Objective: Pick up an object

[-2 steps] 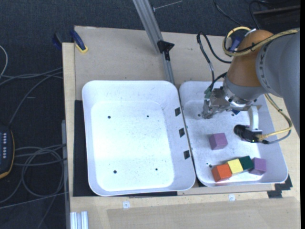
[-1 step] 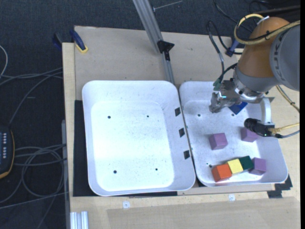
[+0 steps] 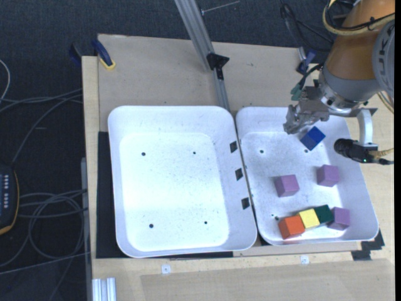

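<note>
Reaching from right, hand (image 3: 302, 125) low over right bin (image 3: 263, 231), seemingly grasping blue cube (image 3: 312, 138); grip partly hidden.

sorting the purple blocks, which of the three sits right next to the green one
The purple block at the near right corner of the right bin, touching the green block. The other two lie apart, farther up.

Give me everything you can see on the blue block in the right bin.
The blue block is a small cube, solid blue, matte, probably painted wood or foam. It appears tilted, one corner pointing down. It is in the upper part of the right bin, directly below and right of the gripper, whose tip meets or overlaps its upper left edge. Whether it is gripped, or rests on the bin floor, I cannot tell. It is apart from the purple blocks lower in the bin.
</note>
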You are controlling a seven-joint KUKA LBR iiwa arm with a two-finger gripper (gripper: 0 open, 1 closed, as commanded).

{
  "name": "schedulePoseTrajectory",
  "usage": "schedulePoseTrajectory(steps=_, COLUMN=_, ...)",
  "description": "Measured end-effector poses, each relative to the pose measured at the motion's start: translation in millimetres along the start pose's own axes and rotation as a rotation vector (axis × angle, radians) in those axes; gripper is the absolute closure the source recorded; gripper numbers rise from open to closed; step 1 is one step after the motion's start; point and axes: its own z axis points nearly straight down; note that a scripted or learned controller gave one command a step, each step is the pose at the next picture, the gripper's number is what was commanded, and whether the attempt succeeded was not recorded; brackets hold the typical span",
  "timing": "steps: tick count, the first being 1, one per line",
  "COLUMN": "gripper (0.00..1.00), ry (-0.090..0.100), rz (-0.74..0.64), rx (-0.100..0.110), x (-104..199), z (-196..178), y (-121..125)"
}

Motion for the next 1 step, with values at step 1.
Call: schedulePoseTrajectory(steps=1, gripper=1.0, ry=0.0, rz=0.001, rx=0.011, x=0.4, z=11.7, y=0.2)
